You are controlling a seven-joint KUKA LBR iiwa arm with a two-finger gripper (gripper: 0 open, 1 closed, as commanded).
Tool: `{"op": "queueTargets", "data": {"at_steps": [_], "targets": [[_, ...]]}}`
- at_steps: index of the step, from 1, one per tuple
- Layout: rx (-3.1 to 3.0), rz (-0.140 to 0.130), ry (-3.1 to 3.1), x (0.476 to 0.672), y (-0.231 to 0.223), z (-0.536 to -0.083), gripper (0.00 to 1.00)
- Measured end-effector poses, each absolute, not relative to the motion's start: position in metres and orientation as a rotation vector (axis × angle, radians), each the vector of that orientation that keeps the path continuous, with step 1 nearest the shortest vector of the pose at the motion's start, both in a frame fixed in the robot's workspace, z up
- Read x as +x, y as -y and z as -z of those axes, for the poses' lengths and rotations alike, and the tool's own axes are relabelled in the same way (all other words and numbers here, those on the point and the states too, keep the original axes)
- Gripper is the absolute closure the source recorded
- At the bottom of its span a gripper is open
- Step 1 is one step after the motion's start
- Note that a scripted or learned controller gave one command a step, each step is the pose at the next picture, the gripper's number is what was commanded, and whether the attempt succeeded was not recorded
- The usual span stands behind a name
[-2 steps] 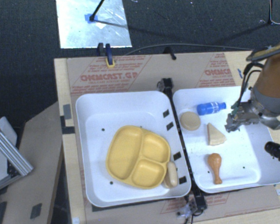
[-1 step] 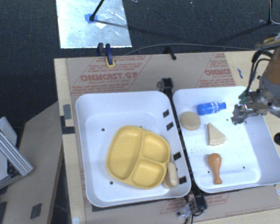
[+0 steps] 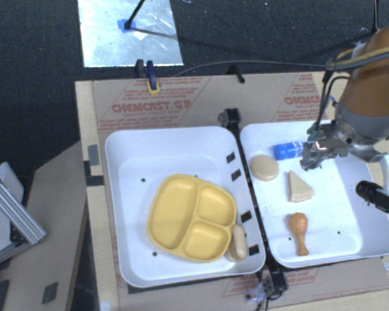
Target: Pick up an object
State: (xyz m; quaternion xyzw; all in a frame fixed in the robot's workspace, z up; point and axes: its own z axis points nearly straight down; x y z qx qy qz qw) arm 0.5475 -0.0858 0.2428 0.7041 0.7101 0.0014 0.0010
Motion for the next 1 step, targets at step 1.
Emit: {"op": "queueTargets", "data": {"at_steps": [1], "targets": [[2.209, -0.004, -2.232, 0.5478, 0.0315, -0.2473, 1.0]]}}
